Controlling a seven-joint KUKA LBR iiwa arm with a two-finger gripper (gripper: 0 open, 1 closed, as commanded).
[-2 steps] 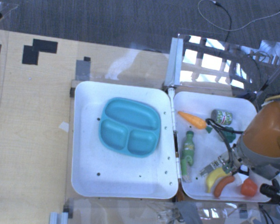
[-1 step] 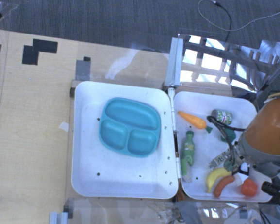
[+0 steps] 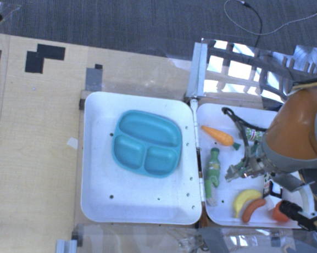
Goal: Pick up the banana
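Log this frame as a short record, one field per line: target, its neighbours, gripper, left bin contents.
target: banana, lying in the right bin, near its front edge
touching target: red sausage-like toy, against the banana's right side
other items in right bin: carrot, green bottle
gripper: gripper above the right bin, just behind the banana; finger state unclear
left bin: left bin holds a blue divided plate

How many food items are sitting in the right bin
4 in sight: a carrot near the back left, a green bottle along the left wall, and a banana touching a sausage at the front. The arm covers part of the bin, so more may be hidden.
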